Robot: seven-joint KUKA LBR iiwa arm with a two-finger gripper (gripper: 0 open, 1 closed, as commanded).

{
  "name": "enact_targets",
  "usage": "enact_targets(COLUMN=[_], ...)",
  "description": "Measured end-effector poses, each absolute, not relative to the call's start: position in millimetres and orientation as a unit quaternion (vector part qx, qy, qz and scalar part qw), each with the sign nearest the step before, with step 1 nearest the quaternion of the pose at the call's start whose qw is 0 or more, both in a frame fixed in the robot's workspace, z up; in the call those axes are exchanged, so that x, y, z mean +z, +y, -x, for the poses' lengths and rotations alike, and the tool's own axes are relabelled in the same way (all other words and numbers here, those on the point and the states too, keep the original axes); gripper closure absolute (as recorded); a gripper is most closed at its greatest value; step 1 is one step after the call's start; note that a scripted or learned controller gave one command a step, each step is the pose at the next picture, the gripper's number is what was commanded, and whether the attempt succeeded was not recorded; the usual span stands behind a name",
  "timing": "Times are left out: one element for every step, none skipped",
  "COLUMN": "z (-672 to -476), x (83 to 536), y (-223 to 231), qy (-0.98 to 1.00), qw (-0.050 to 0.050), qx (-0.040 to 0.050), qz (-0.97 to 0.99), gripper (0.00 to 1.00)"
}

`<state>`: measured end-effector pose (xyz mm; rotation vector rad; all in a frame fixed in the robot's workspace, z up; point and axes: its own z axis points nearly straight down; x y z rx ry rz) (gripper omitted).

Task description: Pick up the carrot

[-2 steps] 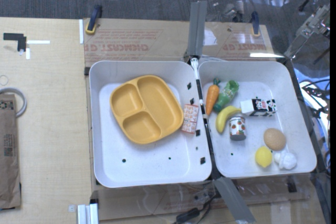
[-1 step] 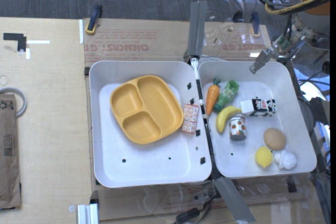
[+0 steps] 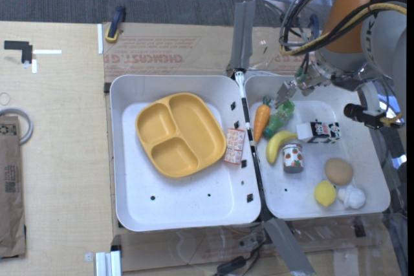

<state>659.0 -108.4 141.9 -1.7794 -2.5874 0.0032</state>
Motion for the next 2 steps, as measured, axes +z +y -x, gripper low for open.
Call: enact_targets(z=[-652.0, -642.0], x=[190, 189], y=[-81, -46], qy=[-0.622, -0.387], qw=[0.0, 0.0], qx=[0.0019, 0.0032], qz=[0.783, 0.922], gripper=[0.0, 0.0])
